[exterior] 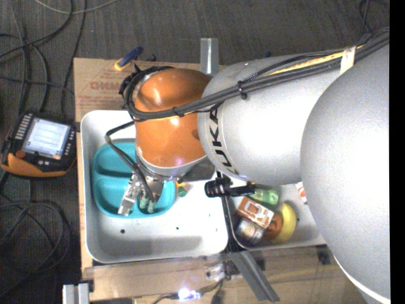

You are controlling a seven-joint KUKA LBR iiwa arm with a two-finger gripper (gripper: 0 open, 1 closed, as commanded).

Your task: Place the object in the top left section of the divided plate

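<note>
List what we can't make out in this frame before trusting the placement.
- Divided plate, camera view: the orange wrist hides its upper right part, so the sections can't be counted.
- Tool: small and blurred; whether anything sits between its fingers can't be told.
- Right bin: the grey arm covers most of it; a bottle and a yellow item peek out.
- Handheld pendant: screen text too small.

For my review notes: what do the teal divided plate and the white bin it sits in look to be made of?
The divided plate looks like moulded plastic: uniform teal colour, smooth rounded rim and divider ridges, a soft sheen. The white bin also seems plastic, possibly coated metal: matte, rounded corners, one even white, with a few small dark marks on its floor. The end effector hangs over the plate's lower part.
</note>
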